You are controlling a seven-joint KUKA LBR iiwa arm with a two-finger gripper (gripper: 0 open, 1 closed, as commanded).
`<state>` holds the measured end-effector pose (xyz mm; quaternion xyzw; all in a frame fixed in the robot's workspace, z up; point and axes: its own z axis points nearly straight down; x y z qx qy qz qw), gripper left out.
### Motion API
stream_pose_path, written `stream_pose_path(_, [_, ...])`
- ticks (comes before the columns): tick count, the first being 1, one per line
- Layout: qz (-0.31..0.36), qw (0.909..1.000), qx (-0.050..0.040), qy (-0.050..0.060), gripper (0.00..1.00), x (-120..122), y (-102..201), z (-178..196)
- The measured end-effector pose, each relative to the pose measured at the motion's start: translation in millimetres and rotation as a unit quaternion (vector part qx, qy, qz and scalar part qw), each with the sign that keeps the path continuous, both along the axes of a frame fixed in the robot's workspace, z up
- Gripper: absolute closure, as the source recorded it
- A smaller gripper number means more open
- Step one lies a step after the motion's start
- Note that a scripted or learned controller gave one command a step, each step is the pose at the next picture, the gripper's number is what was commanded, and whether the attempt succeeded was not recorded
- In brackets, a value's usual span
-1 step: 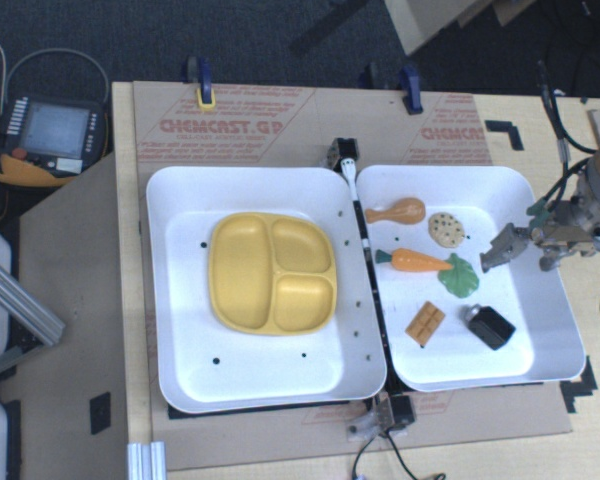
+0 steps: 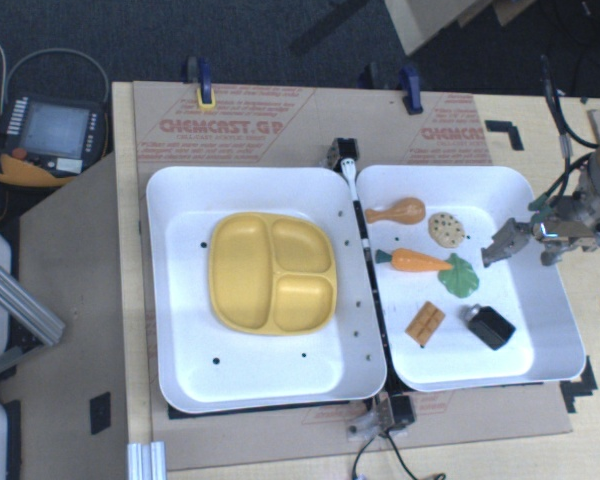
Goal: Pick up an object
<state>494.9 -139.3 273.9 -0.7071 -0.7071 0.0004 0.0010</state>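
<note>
Black block (image 2: 491, 327) below tool (image 2: 528, 242)

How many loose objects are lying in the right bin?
5: a drumstick at the top, a cookie beside it, a carrot in the middle, a brown cracker and a black block below.

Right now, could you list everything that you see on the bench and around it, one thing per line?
bins: 2, white, side by side on the bench
divided plate: 1, yellow, in the left bin
drumstick toy: 1, tan, right bin, top
cookie: 1, beige with dark chips, right bin
carrot: 1, orange with green top, right bin, middle
cracker: 1, brown, right bin, lower part
block: 1, black, right bin, lower part
clamps: 2, blue, bench's far edge
pendant: 1, black and orange, far left
gripper: 1, grey, over the right bin's right side
</note>
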Motion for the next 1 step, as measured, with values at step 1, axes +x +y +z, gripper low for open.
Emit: stream_pose_path(1, [-0.001, 1.0, 0.0008, 0.003, 0.0, 4.5, -8.5, -54.0])
